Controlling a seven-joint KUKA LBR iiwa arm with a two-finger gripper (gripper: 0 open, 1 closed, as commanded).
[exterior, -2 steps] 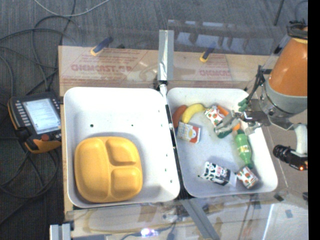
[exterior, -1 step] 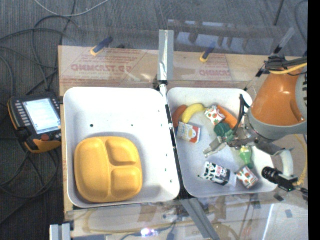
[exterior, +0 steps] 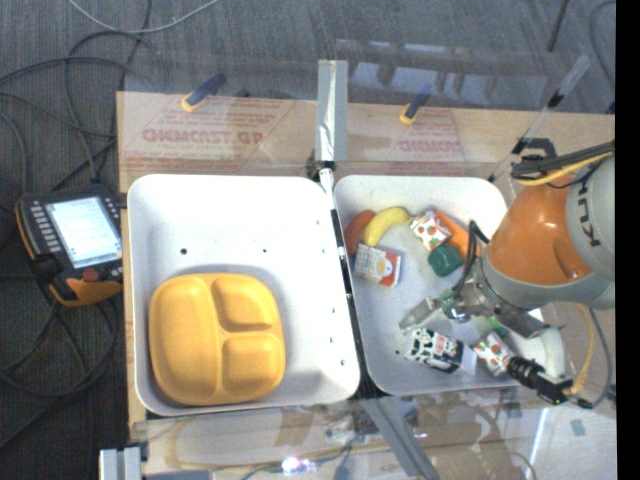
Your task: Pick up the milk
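Bench: two shallow white bins side by side on a brown board, seen from above at a slant.
Left bin: holds a yellow divided tray with three compartments, lying toward the near left corner.
Right bin: holds the small items and the working end of the arm.
Arm: grey with an orange band, reaching in from the right and covering the right part of the right bin.
Gripper: low over the middle of the right bin, metal parts pointing left; whether it is apart or together I cannot tell from here.
Milk: a small carton with black-and-white cow patches, lying on its side on the bin floor just below the gripper, near the front wall; nothing shows it gripped.
Banana: yellow, curved, at the back of the right bin, beside an orange item to its left.
Juice box: small carton with red and yellow print, lying just in front of the banana.
Strawberry carton: white with red print, right of the banana.
Green item: small and dark green, between the strawberry carton and the gripper.
Second red-printed carton: right of the milk, partly under the arm.
Teach pendant: lit screen, on the floor left of the bench.
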